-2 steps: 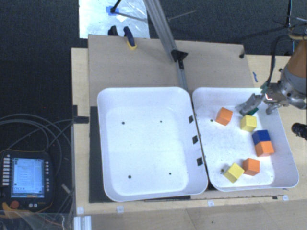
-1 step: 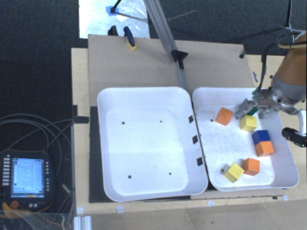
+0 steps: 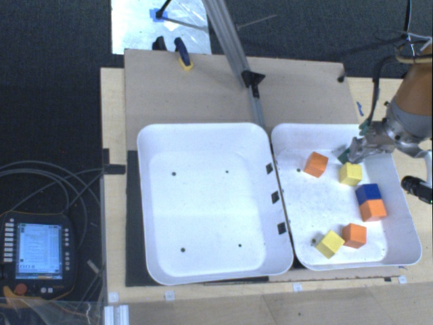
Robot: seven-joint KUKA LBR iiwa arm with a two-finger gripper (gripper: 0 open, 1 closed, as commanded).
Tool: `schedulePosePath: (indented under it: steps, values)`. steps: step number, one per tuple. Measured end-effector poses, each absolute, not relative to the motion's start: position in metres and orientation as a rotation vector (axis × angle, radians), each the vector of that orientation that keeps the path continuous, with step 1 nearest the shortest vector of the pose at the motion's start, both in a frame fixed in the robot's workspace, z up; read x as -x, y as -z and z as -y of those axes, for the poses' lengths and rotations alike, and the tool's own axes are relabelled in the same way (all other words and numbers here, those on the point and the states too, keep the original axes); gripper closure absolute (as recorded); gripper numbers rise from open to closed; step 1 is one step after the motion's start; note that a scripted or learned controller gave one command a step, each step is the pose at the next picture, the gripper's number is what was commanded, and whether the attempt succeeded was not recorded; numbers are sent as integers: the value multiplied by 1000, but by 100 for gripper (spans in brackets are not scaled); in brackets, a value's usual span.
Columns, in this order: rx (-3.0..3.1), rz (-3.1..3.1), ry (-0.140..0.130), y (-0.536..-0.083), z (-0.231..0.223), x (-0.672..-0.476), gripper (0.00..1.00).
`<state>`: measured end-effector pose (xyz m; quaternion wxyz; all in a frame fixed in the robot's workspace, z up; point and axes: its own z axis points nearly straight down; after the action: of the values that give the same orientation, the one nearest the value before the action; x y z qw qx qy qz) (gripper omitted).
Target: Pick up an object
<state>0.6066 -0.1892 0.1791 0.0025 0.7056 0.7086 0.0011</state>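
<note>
My gripper [image 3: 353, 152] hangs over the right bin [image 3: 406, 249]; yellow cube [image 3: 350, 174] sits just below-left (finger state: can't tell).

My arm [image 3: 413, 103] comes in from the right edge of the camera view, its orange band sitting high above the grey wrist. The wrist angles down and to the left, toward the upper part of the right-hand bin. My gripper [image 3: 353, 152] hangs at the end of it, pointing down and leftward at a slant. From this angle I see it as a dark, compact shape low over the bin floor.
</note>
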Motion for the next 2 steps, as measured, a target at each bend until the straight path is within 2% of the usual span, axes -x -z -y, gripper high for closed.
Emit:
schedulePosePath:
  steps: [1,2]
  values:
    - [-2209,-2220,-7,-243,192,-613,100]
    - [-2210,-2223,-6,-284,193,-615,100]
